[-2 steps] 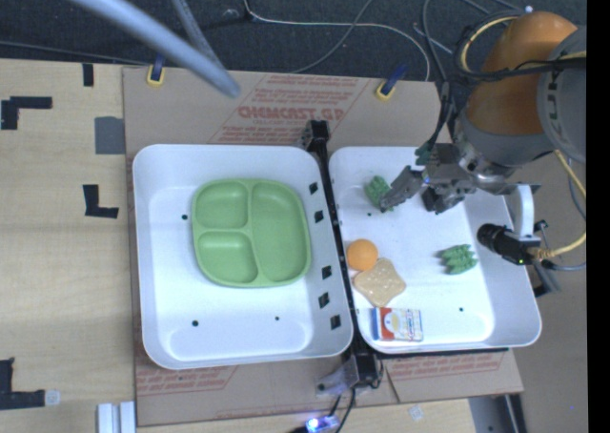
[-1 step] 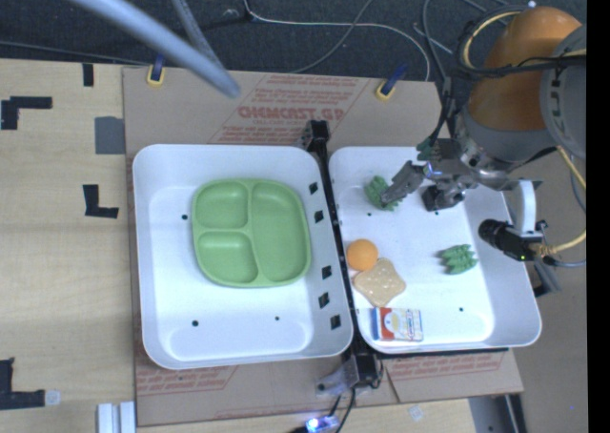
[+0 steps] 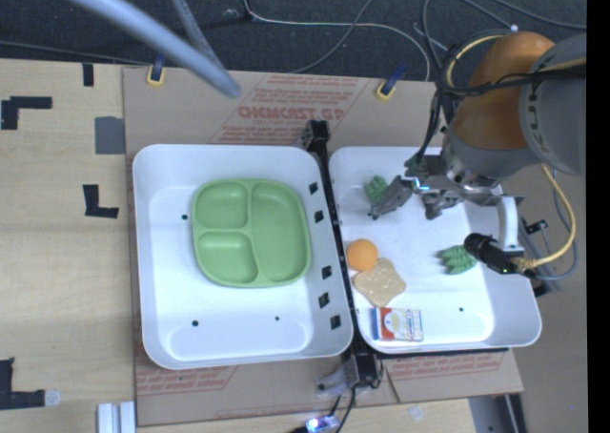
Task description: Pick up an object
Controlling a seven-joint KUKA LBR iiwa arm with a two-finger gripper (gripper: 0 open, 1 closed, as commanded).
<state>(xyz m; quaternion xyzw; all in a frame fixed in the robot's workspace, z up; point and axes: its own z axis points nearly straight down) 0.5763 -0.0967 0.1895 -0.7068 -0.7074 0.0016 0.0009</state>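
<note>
Small carton lowest — green toy beside claw.

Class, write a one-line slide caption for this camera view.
Grey arm's gripper hovers over the right white bin by a green toy; green divided plate sits left.

Green tray sat in the middle of the left bin. Cardboard sheet lay under both bins, with cables trailing past its far edge.
</note>
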